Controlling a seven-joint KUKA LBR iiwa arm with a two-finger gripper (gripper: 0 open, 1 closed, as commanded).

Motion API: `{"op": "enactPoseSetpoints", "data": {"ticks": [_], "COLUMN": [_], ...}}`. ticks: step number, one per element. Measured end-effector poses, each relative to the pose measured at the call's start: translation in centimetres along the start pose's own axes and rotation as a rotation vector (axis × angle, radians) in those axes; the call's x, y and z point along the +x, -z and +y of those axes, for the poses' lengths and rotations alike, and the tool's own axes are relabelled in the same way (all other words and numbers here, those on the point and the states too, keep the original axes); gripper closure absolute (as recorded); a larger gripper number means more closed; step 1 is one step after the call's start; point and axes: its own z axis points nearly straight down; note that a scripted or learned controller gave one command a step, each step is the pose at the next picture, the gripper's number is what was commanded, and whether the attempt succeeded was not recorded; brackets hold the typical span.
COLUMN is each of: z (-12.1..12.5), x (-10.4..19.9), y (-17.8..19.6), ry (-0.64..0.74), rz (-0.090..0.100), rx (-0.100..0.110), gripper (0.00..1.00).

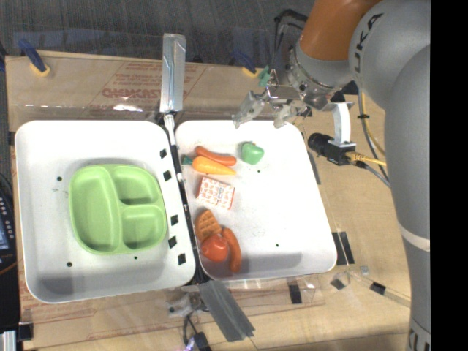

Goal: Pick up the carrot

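Observation:
The orange carrot (pixel 213 166) lies in the right bin (pixel 292 218), near its upper left, with its leafy end toward the divider. A second orange piece (pixel 216 154) lies just above it. My gripper (pixel 265 112) hangs over the bin's far edge, up and to the right of the carrot. Its two fingers are spread apart and hold nothing.
A green apple-like piece (pixel 252 153) sits right of the carrot. Below it lie a red-and-white box (pixel 216 193), a waffle-like piece (pixel 207 224), a tomato (pixel 215 248) and a sausage (pixel 233 247). The left bin (pixel 36 196) holds a green divided plate (pixel 118 208).

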Motion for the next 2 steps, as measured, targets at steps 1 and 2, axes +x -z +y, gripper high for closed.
{"op": "enactPoseSetpoints", "data": {"ticks": [1,2], "z": [1.0,1.2], "x": [6.3,1.5], "y": [-9.6,-14.8], "ry": [-0.036,0.099], "rz": [0.000,0.000], "rx": [0.004,0.000], "gripper": [0.00,0.00]}}
